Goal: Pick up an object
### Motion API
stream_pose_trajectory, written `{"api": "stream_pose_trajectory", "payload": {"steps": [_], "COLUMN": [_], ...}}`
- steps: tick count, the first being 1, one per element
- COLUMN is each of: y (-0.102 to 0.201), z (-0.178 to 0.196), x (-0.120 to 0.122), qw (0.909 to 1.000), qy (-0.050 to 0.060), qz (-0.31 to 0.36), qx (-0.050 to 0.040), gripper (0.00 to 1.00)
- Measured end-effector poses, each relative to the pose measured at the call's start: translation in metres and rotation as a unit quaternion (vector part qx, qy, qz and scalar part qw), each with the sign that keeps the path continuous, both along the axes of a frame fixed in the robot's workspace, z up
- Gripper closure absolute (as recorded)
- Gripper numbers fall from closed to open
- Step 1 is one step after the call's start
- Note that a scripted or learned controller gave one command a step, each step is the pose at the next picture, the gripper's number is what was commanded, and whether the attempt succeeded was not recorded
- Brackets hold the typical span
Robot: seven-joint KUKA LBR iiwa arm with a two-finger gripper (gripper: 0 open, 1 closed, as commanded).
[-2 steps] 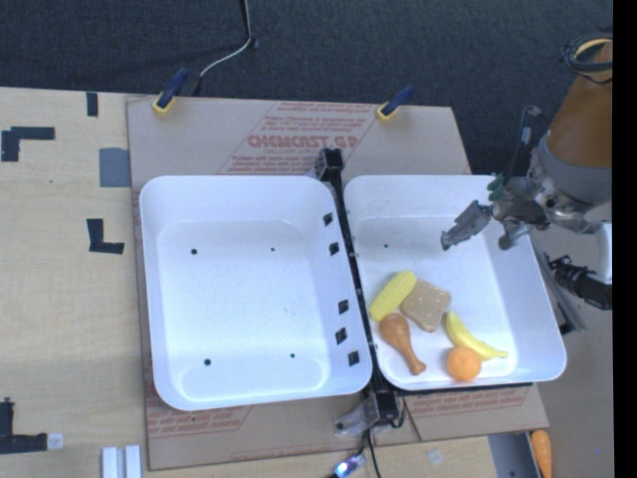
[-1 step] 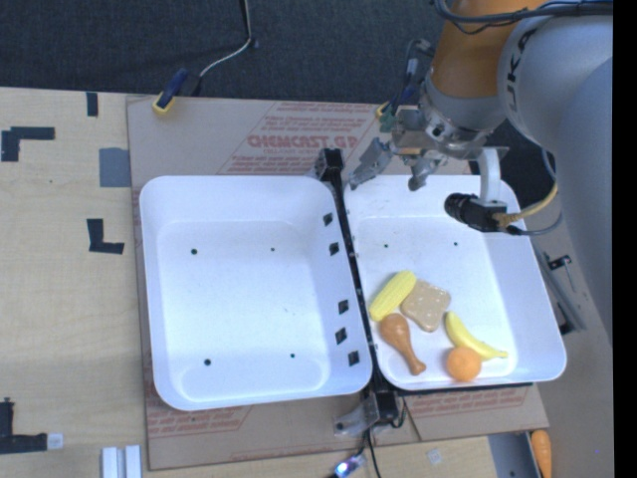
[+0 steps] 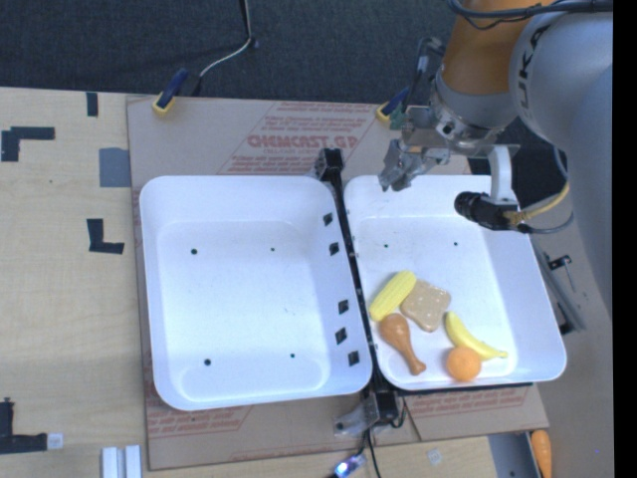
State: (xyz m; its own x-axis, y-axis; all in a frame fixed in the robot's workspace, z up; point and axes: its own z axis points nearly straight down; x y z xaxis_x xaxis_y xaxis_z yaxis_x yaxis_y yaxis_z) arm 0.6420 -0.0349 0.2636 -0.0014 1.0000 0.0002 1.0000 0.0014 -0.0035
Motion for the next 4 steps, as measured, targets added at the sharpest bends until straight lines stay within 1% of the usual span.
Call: {"api": "stream_pose_trajectory", "payload": {"steps": [2,3,4], "y": [0.0,0.024,0.075], "z": [0.017,0.096,0.237], "x": [0.0,-0.029,-0.037], "qw": [1.0,1.0,1.0], "qy": [0.002,-0.005,-0.009], "qz": [0.001,0.001,0.003], "qx": [-0.0002,0.0002,0.0008], "gripper": [1.0,1.0,1.0]}}
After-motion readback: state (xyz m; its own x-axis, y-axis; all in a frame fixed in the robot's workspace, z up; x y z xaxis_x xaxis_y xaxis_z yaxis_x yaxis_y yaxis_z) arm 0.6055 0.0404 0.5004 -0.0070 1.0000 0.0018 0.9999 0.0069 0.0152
